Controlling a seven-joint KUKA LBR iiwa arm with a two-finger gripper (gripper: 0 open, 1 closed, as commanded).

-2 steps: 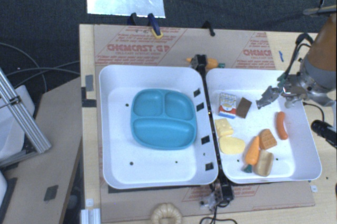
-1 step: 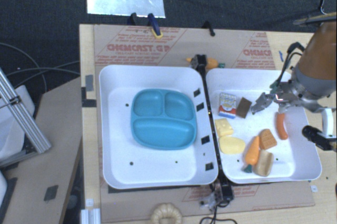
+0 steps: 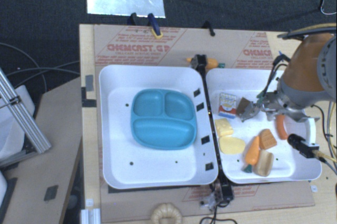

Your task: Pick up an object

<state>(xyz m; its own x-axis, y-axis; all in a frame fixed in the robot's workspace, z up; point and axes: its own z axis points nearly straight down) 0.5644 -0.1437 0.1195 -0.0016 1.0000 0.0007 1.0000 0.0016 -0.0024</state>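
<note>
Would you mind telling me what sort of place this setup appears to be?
Probably a robotics lab test bench: a robot arm reaches over two white bins, with toy food in one and a blue divided plate in the other.

Two white bins [image 3: 113,128], [image 3: 305,168]: smooth plastic, slight sheen. Blue divided plate [image 3: 163,118]: matt plastic. Toy food, carrot [image 3: 252,150], bread piece [image 3: 264,163], yellow slices [image 3: 231,145]: smooth plastic look. Small carton [image 3: 227,104]: printed card. Bench [image 3: 174,44]: matt brown board, red lettering. Arm [image 3: 310,68]: glossy orange band on grey casing.
</note>
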